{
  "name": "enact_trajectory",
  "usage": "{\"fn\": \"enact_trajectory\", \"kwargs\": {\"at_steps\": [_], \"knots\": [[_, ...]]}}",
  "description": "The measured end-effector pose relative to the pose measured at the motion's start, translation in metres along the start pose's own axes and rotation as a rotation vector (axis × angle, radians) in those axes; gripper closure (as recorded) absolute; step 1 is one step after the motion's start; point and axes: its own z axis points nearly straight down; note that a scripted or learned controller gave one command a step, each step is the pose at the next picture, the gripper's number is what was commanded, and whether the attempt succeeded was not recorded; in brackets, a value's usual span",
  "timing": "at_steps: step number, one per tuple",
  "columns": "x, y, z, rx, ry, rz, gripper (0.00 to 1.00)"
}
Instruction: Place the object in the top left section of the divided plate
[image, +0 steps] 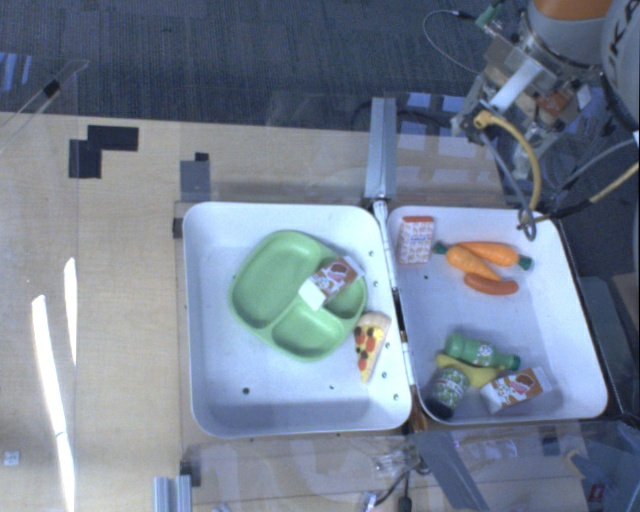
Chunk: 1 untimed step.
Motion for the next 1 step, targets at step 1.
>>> {"fn": "enact_trajectory", "kwargs": {"at_steps": [1], "knots": [[-0.0306, 0.0454, -0.0286, 0.001, -0.002, -0.117, 0.00]]}}
